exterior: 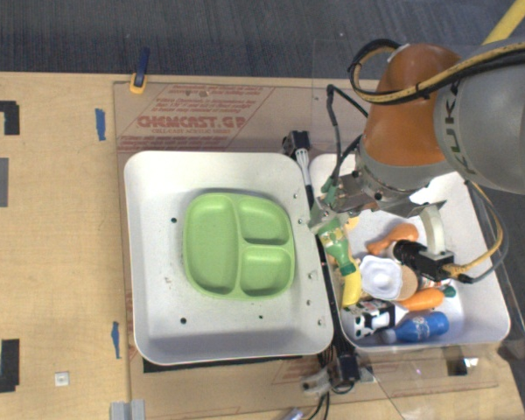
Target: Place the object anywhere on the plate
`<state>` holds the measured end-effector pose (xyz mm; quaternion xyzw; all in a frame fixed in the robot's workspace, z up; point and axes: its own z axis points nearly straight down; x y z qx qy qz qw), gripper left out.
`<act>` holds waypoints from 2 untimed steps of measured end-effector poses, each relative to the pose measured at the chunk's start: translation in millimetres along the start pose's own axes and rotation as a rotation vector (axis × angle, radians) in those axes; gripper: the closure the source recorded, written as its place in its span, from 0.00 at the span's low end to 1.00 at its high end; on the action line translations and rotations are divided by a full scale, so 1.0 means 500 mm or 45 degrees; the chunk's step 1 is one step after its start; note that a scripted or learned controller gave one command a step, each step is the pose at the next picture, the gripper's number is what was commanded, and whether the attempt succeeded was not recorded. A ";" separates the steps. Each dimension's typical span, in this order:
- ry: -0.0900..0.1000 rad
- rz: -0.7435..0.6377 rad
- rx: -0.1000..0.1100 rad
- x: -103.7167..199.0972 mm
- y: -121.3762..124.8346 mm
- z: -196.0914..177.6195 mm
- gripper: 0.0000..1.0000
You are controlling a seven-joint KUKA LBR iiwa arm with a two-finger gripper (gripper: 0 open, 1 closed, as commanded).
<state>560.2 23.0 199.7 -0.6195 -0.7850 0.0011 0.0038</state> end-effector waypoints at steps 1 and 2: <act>-0.001 0.079 -0.011 0.160 0.042 -0.012 1.00; -0.006 0.086 -0.011 0.152 0.041 -0.012 0.00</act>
